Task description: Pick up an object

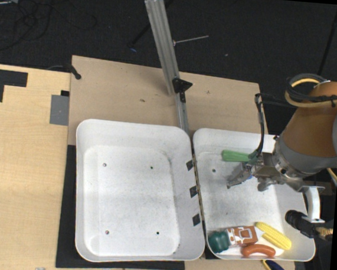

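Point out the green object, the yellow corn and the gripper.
green object point(234, 157), camera view, middle of its body
yellow corn point(274, 235), camera view, middle of the cob
gripper point(239, 178), camera view, between the fingers

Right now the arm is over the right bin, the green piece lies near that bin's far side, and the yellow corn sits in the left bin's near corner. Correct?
Not quite. The yellow corn sits in the right bin, at its near corner, as the camera view shows. The arm is over the right bin and the green piece lies near its far side, as you said.
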{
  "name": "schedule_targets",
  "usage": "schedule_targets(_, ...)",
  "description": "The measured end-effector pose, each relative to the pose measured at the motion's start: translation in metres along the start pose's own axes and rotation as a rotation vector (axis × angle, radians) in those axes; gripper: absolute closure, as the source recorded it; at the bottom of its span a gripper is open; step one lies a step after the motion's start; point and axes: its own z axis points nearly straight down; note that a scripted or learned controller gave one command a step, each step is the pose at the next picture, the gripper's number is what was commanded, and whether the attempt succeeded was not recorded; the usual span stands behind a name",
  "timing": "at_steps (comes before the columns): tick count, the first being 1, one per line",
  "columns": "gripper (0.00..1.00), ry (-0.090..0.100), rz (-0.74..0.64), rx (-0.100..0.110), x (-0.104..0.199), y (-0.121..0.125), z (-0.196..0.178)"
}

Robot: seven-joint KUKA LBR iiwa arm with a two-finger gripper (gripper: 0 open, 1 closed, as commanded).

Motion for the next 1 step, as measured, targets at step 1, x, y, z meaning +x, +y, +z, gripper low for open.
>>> schedule_targets(1,0.00,0.000,-0.001,0.002,0.0039,0.0014,0.0639)
